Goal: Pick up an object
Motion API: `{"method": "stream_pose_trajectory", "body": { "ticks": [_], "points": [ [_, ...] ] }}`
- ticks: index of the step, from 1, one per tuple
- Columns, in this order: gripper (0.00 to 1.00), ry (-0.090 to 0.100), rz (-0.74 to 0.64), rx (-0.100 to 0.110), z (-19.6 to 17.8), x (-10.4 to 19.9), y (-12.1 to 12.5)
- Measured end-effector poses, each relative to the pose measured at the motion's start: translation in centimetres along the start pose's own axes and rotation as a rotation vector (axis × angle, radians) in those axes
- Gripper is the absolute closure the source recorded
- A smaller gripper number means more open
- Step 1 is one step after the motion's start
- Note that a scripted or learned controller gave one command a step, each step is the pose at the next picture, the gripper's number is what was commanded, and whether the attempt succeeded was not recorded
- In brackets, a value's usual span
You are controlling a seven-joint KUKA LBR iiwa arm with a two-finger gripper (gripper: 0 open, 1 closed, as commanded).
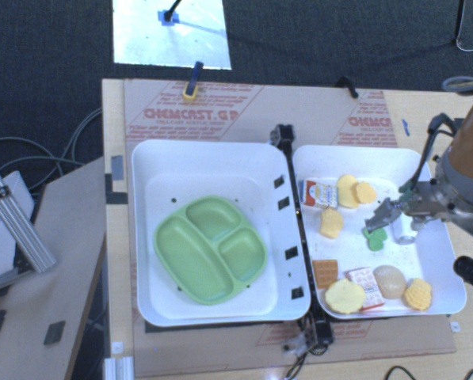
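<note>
A smooth green plastic tray [210,248] with three rounded compartments is seen lying in the left bin [165,165]. Small toy foods are scattered in the right bin [442,248]: a printed carton [318,193], two yellow rounds [355,191], a ridged waffle [417,294], a pale dome [390,281] and a tan cracker [325,272]. The grey jaws [383,216] are poised just above a small green piece [375,239]; whether they are apart or together cannot be told. Beneath the bins, a printed sheet covers the worktop [244,109].

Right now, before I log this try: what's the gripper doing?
Gripper: over the right bin, by a small green object; open or closed cannot be told.
</note>
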State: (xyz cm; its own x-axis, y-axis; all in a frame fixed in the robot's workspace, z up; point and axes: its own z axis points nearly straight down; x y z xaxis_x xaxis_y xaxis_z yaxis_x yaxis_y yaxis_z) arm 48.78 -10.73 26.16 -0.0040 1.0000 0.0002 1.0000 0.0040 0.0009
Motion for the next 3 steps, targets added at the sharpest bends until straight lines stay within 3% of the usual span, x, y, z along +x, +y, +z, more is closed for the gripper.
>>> {"method": "stream_pose_trajectory", "body": {
  "ticks": [2, 3],
  "points": [
    [0.00, 0.001, 0.003, 0.005, 10.4, -1.0, 1.0],
    [0.00, 0.002, 0.003, 0.006, 14.8, -0.7, 0.4]
  ]
}}
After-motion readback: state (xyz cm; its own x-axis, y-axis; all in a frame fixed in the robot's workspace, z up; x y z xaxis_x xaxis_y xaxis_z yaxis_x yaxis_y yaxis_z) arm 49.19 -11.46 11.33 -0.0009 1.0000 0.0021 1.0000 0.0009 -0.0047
